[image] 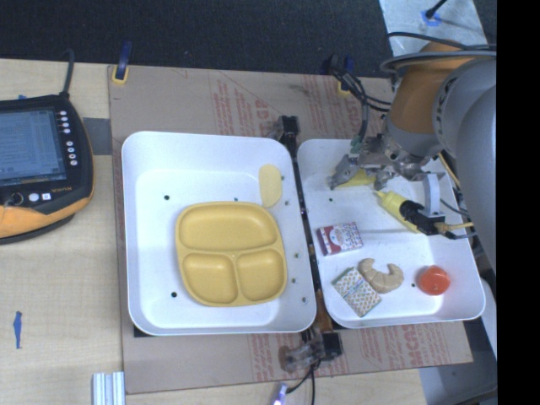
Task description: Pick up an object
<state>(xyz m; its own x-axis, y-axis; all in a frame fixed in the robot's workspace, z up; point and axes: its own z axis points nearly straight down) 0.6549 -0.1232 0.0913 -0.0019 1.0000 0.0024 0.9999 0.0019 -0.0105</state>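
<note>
From the overhead camera: my grey arm (472, 116) reaches in from the right, orange band above the wrist, and my pincer (364, 175) hangs low over the far end of the right-hand shallow white bin (396, 317), near its far left corner. How wide it stands I cannot tell, because the wrist hardware crowds the tips from this angle. I see nothing gripped in it.

The pickable things in this bin all lie nearer the camera, apart from my pincer. Closest is the small red-and-white packet (339, 238), lying flat by the bin's left wall. Beyond that, the tan crescent-shaped pastry piece (381, 275) sits touching, or just beside, the small square patterned sachet (357, 291). Off to the right, the round orange-red ball-like item (434, 281) rests by itself near the right wall.

Across to the left-hand shallow white bin (152, 226): a yellow plastic plate with three compartments (229, 251) lies flat in the middle. A pale yellow oval piece (270, 184) rests against the far right corner, just past the plate's rim. Both are well apart from my pincer, with the bin walls between us.

Both bins sit on a brown cardboard sheet (211, 91), and a black-and-orange handheld control screen (34, 163) lies on the bench at far left.
</note>
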